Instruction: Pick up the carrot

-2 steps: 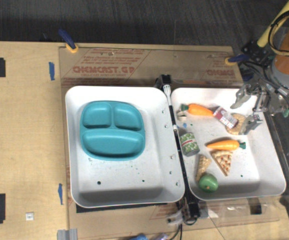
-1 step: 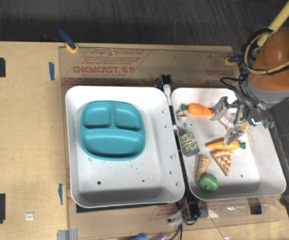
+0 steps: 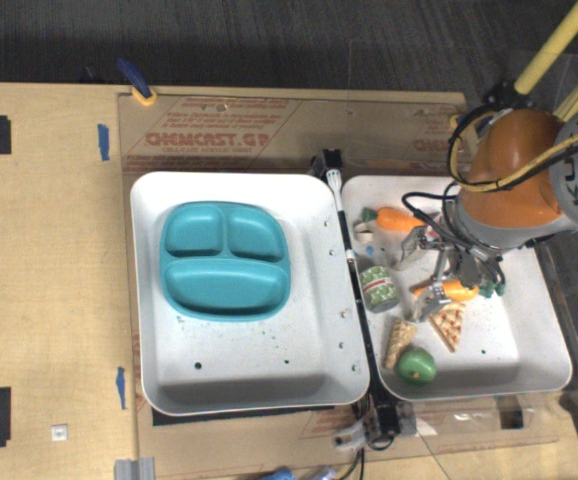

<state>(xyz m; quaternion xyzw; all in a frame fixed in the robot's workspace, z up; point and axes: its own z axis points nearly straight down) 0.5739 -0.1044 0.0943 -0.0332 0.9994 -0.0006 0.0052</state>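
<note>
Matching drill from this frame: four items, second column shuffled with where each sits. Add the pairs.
Items:
1. teal tray
2. green apple
3. pizza slice
4. can

Places:
A. right bin, by its left wall, mid-height
B. left bin
C. right bin, near front edge
D. right bin, just below the gripper

Pairs: 1-B, 2-C, 3-D, 4-A
</note>
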